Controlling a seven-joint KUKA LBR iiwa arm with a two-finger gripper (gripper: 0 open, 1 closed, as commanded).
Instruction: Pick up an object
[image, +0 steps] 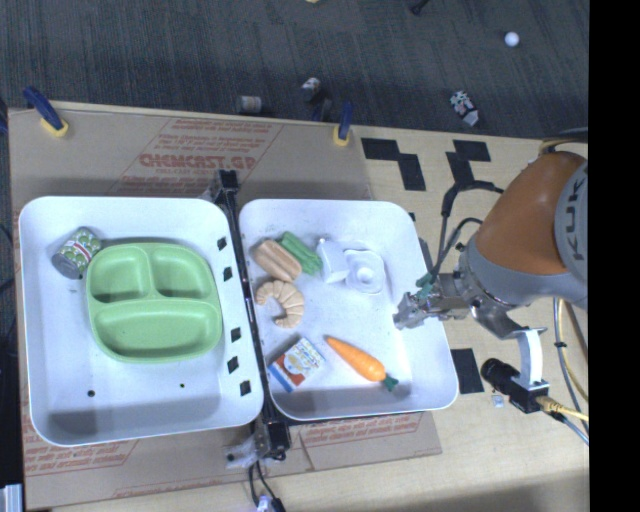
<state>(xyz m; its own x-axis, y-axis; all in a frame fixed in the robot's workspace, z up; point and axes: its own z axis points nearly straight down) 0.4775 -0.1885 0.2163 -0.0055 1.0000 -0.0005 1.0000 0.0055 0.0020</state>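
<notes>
The right bin (410, 232) holds a hot-dog bun (276, 259), a green piece (300, 252), a clear white plastic item (355, 269), a croissant (281, 302), a small carton (298, 364) and an orange carrot (357, 359). My gripper (412, 309) hovers at the bin's right rim, just right of the carrot and above it. Nothing shows between its fingers. The grey arm with its orange band (530, 215) comes in from the right.
The left bin (40, 220) carries a green divided tray (154, 299) and a small can (74, 251) at its upper left. Black clips run along the divider between the bins. Cardboard lies under both bins, and cables hang by the arm.
</notes>
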